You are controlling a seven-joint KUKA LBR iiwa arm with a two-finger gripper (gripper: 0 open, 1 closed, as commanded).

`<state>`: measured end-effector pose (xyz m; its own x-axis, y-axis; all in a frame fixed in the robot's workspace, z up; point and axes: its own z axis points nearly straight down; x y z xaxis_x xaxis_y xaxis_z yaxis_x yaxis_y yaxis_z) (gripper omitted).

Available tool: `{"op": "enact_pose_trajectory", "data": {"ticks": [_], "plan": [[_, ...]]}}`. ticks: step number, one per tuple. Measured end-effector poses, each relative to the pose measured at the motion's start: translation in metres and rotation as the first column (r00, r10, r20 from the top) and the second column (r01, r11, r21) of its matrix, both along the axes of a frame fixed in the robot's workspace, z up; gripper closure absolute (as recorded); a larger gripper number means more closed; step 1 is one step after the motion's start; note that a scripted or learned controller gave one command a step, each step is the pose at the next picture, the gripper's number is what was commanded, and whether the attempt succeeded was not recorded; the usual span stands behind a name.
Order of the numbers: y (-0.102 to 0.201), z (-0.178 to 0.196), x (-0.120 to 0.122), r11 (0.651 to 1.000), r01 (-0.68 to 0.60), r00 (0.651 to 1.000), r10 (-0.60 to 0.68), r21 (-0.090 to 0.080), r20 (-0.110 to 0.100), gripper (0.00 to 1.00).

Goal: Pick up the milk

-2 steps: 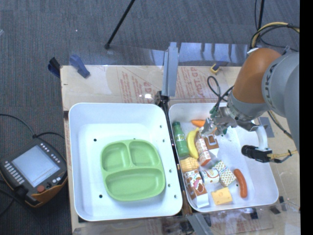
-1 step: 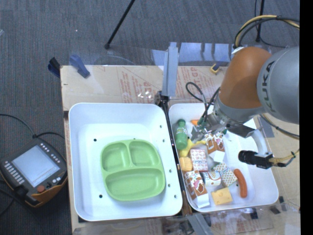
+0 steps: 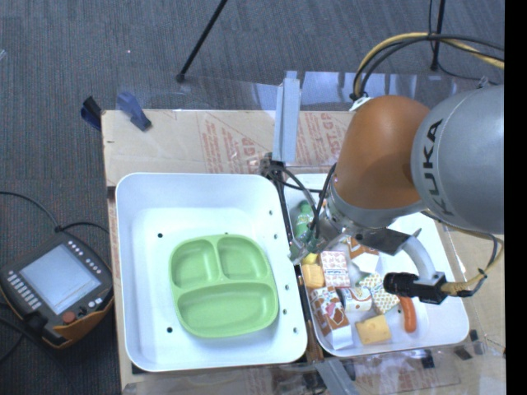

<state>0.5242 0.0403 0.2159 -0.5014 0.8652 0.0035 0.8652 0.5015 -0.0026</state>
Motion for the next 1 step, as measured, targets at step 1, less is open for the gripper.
{"op": "enact_pose_trajectory", "data": {"ticks": [1], "plan": [[0.0626,0.0010,-0.0503,1.000,-0.001,1.000,0.001,0.001,-0.003,1.00]]}}
